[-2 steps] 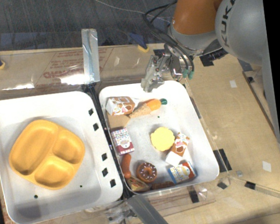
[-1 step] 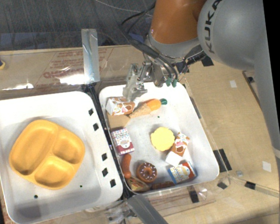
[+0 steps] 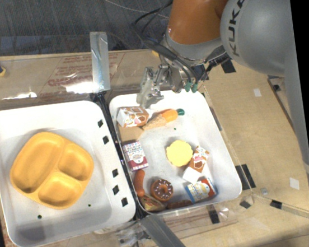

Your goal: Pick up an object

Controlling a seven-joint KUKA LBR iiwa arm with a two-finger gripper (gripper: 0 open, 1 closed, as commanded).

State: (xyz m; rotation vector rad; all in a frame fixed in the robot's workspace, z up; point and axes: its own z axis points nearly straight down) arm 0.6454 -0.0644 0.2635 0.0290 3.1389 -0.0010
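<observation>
Two bins: left bin (image 3: 2, 168) holds a yellow divided tray (image 3: 50, 170); right bin (image 3: 216, 140) holds the small items, both on the table (image 3: 257, 135).
Gripper: gripper (image 3: 150, 92) hangs at the right bin's 11 o'clock corner, over its far rim, with nothing visible between the fingers.
Fingers: their state I cannot tell; the metal parts blur together against the rim.
Nearest candidates: small printed box (image 3: 133, 117) just below the gripper, and an orange carrot (image 3: 164, 116) beside it at 3 o'clock of the box.
Other candidates: dark red carton (image 3: 135, 154) along the left wall, yellow round disc (image 3: 179, 153) at the bin's centre, chocolate donut (image 3: 162, 188) at 6 o'clock, small can (image 3: 200, 190) at 5 o'clock.
Task status: by my judgement nothing is lifted yet; every item lies in the bin.
Risk, rim: a descent from here may strike the bin's far wall, since the gripper sits nearly over it.
Risk, crowding: box and carrot lie close, so the fingers could push one aside or pinch both.
Risk, slip: the carrot's rounded body could roll out of a closing grip.
</observation>
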